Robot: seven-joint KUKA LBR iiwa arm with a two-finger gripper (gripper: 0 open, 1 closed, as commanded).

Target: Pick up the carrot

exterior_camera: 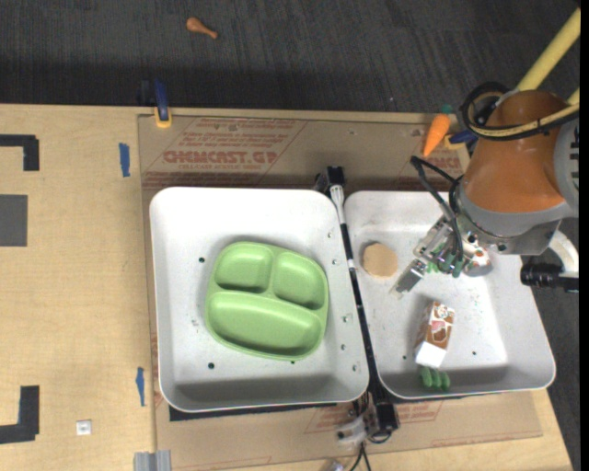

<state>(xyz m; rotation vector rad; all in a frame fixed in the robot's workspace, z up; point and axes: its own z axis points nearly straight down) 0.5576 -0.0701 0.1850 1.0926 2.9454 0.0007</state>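
The arm (515,161) enters from the right of the frame, its orange band above the right-hand white bin (515,368). The pincer (412,278) hangs low over the upper middle of that bin, pointing toward the lower left; its fingers stand slightly apart with nothing between them. Just to its left, apart from it, lies a round tan piece (378,259) on the bin floor. Below the pincer, near the bin's lower edge, lies a small brown-and-white packet (436,333) with a green thing (433,378) at its lower end. The carrot (435,134) lies outside both bins, on the cardboard surface (221,152) at the upper right, just beside the arm's cables. The left bin (175,276) holds a green divided plate (269,298). A small orange thing (200,28) lies on the dark floor at the top left.
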